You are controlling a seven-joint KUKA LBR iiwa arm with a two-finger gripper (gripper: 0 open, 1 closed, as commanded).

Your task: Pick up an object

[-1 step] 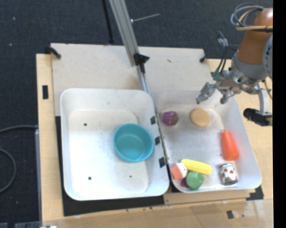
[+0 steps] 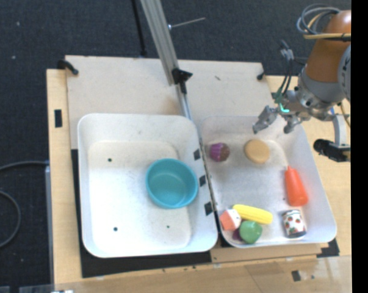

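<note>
Round tan bun-shaped object (image 2: 257,151) lies in the right white bin's (image 2: 318,182) upper half, well off the walls, likely the pick target since the tool (image 2: 275,120) hangs open and empty just above-right of it. Purple ball (image 2: 218,152) sits to its left, orange carrot-shaped toy (image 2: 296,186) lower right, both apart, so there's room to descend. Remaining toys crowd the near rim; blue bowl (image 2: 172,183) is alone in the left white bin (image 2: 98,163).

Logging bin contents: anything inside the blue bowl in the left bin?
The blue bowl looks empty; its blue inner floor shows with nothing on it. It stands on the left bin. The bin floor under the bowl is covered.
</note>
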